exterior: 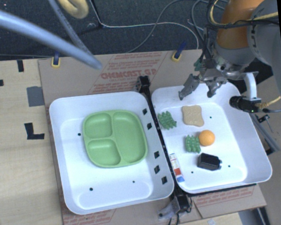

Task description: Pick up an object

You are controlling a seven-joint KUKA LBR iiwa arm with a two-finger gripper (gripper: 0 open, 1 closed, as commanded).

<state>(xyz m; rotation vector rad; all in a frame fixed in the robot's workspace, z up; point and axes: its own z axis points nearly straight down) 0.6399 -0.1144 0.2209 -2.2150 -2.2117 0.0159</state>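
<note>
Two spread fingers of gripper (199, 88) grasp nothing; black block (208, 162) lies slanted left-right.

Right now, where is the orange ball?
The orange ball lies in the right bin, near its middle, touching or nearly touching a green toy on its left and just below the tan bread-shaped piece.
</note>
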